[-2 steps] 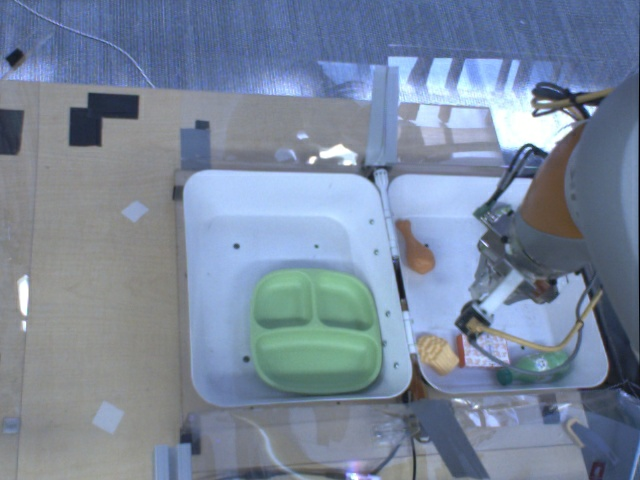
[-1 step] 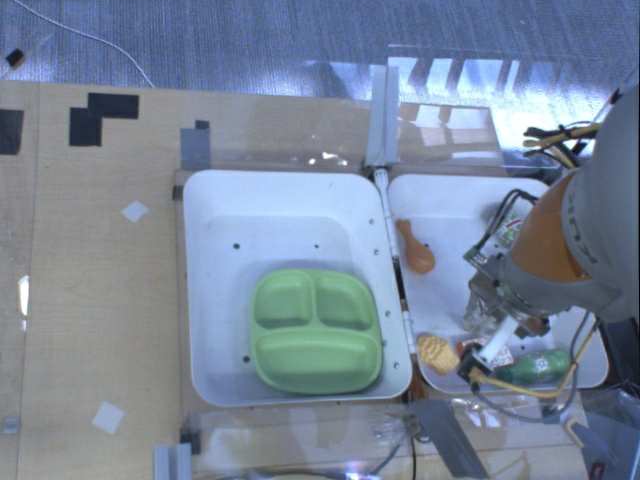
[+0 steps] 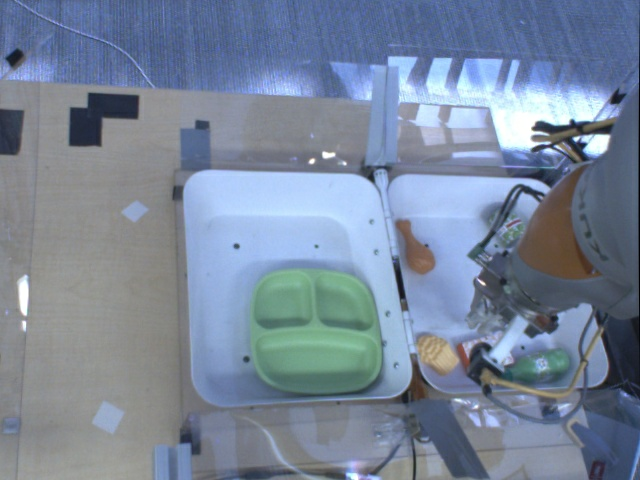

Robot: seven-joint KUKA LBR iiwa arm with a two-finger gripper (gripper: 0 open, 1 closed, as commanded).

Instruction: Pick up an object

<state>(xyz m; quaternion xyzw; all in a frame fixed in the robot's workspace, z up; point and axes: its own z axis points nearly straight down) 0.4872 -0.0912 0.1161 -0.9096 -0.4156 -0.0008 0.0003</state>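
Bottle (image 3: 537, 366): we see it lying green in the right bin (image 3: 440, 203), near edge, just beside the tool.
Biscuit (image 3: 436, 352): left of the tool, near corner.
Tool (image 3: 490, 320): low over the right bin; we cannot tell its state.
Drumstick (image 3: 415, 247): farther back, apart from the tool.
Left bin (image 3: 215, 268): holds a green tray (image 3: 315, 330).

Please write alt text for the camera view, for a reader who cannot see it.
A grey robot arm with an orange band reaches from the right into the right white bin, its gripper low among a green bottle, a tan ridged toy food piece and an orange toy drumstick. The left white bin holds a green divided plastic plate.
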